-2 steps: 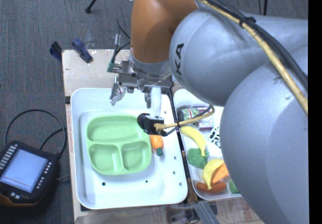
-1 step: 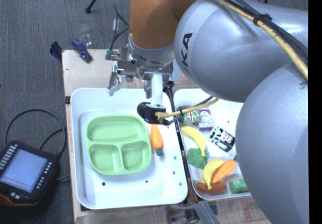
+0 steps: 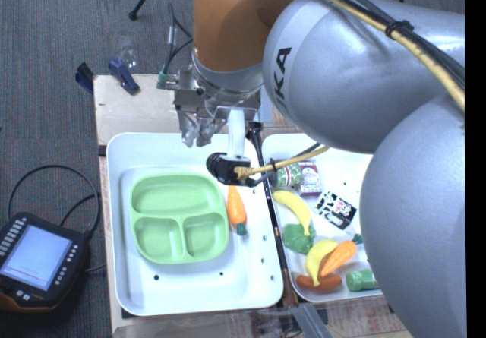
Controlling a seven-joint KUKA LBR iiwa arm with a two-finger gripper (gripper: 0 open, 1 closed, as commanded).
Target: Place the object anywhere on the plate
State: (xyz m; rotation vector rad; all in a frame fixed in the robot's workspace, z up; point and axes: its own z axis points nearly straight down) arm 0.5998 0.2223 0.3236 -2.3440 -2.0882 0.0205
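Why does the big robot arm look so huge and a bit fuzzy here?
In the camera view, the arm is nearest the lens, so it looms large and soft; the green plate and carrot below look sharper, evenly lit, with faint shadows.

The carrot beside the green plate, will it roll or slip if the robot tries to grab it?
The carrot looks like glossy moulded plastic, so probably stiff, light and somewhat slippery. Its rounded, tapered body, lying flat beside the plate, would likely roll if nudged.

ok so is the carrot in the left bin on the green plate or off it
Off it. The carrot lies on the white bin floor beside the green plate's right edge, none of it in a compartment.
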